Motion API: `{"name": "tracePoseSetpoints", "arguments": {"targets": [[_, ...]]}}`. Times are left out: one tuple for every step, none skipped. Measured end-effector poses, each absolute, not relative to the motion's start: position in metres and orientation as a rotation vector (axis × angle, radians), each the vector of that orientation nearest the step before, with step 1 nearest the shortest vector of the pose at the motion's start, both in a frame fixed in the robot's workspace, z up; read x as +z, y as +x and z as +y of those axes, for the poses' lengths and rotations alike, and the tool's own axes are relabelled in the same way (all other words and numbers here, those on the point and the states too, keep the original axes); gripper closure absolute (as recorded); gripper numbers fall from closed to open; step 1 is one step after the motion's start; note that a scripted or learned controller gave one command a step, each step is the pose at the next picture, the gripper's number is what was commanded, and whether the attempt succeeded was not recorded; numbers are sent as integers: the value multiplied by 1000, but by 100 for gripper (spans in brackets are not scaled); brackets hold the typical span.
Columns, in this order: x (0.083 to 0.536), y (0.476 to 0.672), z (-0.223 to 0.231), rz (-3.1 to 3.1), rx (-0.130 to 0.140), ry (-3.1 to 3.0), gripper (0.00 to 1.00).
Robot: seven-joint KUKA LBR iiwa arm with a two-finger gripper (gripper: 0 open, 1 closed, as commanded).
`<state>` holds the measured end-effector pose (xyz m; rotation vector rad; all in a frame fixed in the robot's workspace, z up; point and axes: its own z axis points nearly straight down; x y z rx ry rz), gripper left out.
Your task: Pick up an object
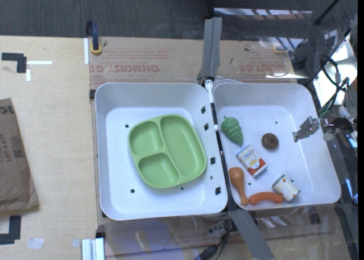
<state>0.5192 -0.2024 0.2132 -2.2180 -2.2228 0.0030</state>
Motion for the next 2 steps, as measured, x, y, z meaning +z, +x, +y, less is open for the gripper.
{"name": "tracePoseSetpoints", "arguments": {"targets": [[92, 554, -162, -2369, 0, -2064, 0], [91, 539, -178, -2114, 2, -2321, 0]]}}
